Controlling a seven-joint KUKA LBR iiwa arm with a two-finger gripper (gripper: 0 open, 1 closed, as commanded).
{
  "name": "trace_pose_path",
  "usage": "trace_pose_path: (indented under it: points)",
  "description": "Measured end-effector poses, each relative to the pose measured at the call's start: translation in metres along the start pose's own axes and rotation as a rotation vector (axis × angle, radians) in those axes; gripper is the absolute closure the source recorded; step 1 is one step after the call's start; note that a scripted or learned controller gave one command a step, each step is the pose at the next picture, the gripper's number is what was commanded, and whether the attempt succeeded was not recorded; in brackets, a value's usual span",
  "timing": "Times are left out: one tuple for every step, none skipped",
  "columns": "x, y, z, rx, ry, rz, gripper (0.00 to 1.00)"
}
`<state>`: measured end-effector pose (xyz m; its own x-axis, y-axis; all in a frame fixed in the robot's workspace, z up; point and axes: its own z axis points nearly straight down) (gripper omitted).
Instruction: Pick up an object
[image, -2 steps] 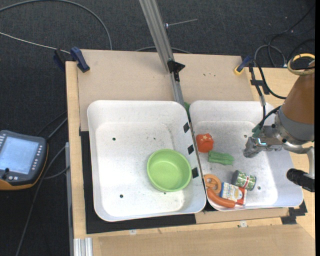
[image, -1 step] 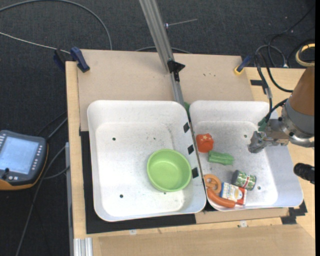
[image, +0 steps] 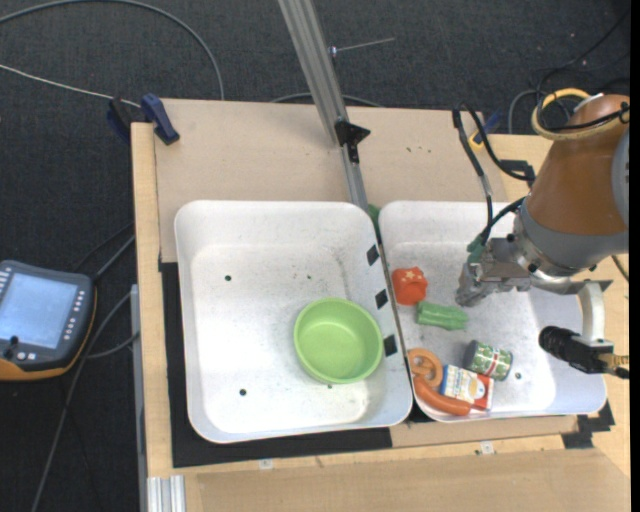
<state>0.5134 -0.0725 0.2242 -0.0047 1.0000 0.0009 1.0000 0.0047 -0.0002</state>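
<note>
Two white bins sit side by side on the table, the left bin (image: 200, 240) and the right bin (image: 430, 215). The left one holds one green bowl (image: 338, 341). The right one holds five things: one red pepper (image: 409, 285), one green block (image: 442, 317), one small can (image: 489, 359), one carton (image: 465, 384) and one orange sausage (image: 432, 398).

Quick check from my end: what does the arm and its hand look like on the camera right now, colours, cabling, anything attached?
The arm is a thick rounded body, orange in its upper part and grey below. Its hand is a small grey metal unit. A black cable runs down to it, with a small green part where the cable meets it. A white bracket with a black cylindrical piece sticks out beneath the arm.
</note>
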Motion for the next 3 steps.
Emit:
trace_pose_path:
  points:
    - [0.050, -0.001, -0.010, -0.001, 0.000, 0.000, 1.00]
    - [0.100, 0.008, -0.020, -0.001, 0.000, 0.000, 1.00]
    - [0.152, 0.008, -0.008, 0.001, -0.001, 0.001, 1.00]
